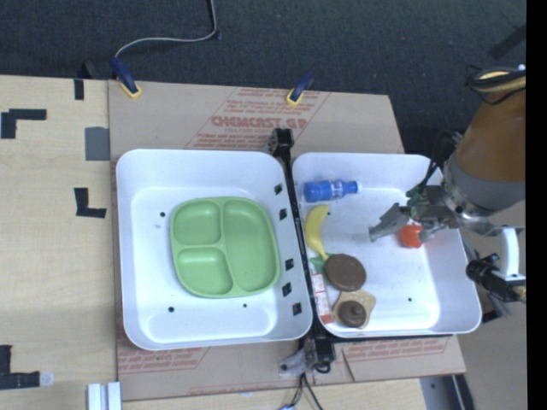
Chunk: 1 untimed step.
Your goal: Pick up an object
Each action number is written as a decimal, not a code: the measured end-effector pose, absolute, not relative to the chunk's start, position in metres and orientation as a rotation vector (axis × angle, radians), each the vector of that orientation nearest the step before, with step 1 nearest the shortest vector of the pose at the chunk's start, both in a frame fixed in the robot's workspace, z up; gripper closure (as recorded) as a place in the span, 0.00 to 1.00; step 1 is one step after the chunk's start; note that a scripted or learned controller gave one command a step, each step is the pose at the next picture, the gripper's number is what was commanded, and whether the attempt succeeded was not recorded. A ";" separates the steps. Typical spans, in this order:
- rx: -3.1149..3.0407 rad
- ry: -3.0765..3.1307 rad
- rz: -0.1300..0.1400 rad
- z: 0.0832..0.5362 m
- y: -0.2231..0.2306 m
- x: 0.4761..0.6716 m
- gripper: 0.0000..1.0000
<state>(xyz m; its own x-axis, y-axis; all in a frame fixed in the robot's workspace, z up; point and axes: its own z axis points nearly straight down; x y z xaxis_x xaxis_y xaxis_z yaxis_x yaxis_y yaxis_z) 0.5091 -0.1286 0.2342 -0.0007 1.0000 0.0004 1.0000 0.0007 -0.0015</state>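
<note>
While the gripper sits low over the right bin, a small red-orange object is right at its fingers, one grey finger sticking out left. Honestly can't tell if it's pinched or just sitting beside them, or how wide they're spread. My worry: if it's only nudged, it'll roll off toward the bin wall on lift. The blue bottle, banana and brown discs sit further left.

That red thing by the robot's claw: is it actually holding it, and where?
Cannot be told: the red object sits right at the gripper, but no grip shows.
</note>
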 end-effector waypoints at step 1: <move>-2.219 -2.219 0.002 0.153 -0.098 0.483 0.00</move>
